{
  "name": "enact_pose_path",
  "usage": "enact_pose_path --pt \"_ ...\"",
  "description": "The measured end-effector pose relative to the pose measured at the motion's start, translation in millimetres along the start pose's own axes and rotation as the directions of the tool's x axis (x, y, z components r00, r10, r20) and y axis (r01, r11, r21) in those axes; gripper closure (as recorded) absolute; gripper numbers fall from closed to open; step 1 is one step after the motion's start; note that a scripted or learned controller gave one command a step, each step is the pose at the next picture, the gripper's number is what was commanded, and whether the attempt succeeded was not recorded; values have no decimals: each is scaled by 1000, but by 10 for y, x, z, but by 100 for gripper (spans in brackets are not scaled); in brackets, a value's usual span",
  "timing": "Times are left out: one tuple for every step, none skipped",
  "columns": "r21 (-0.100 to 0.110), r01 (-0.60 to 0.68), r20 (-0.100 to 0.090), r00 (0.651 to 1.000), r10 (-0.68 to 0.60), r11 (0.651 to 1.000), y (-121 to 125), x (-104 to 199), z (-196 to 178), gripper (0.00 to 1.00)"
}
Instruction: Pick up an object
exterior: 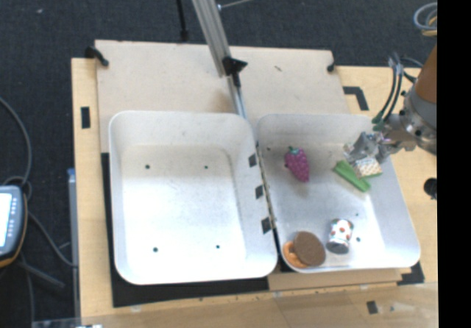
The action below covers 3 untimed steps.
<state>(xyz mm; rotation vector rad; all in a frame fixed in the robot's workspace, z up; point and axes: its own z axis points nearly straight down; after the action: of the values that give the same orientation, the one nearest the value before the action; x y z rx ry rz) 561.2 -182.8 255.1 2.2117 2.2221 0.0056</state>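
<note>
In the right bin (390, 234) lie a purple bunch of grapes (297, 164), a green flat piece (352, 175), a brown and orange round thing (307, 248) and a small white can with red spots (340, 234). My gripper (364, 148) hangs low over the bin's right side, just above the green piece's far end. A pale checkered thing (369, 167) sits right under the gripper, touching the green piece.
The left bin (184, 198) lies beside the right one. A slanted aluminium post (210, 18) rises from the bench behind the bins. Cables (394, 91) hang at the arm's wrist on the right.
</note>
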Motion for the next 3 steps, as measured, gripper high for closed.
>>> enact_pose_path --pt "7 1 -2 1000 -1 1000 170 508 118 100" --pt "5 3 -3 1000 -3 1000 326 1051 42 100" --pt "4 3 -3 1000 -3 1000 580 1508 -24 100"
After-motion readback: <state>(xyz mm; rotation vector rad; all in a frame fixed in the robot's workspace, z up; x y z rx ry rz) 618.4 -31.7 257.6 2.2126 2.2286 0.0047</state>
